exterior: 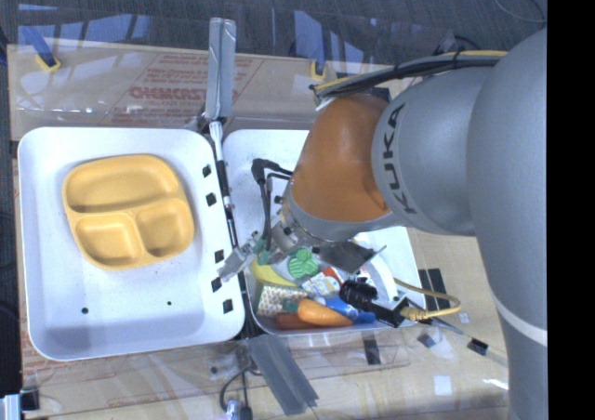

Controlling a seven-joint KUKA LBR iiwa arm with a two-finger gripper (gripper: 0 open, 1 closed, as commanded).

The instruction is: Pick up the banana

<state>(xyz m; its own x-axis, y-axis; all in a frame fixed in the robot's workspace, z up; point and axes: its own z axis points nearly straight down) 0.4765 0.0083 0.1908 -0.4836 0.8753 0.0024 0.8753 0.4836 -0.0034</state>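
Note:
The banana (pixel 268 272) is a yellow piece lying in the near left part of the right bin (pixel 244 167), partly hidden among other toy foods. My gripper (pixel 276 246) is low in that bin, right above the banana's far side. The orange wrist band and grey arm cover most of it.
A yellow divided tray (pixel 127 209) lies in the left bin (pixel 42 251). Around the banana are a green item (pixel 300 266), an orange carrot (pixel 322 314), a red piece (pixel 287 322), a pale waffle-like piece (pixel 274 297) and a blue item (pixel 324 286). The bin divider (pixel 223 214) is close on the left.

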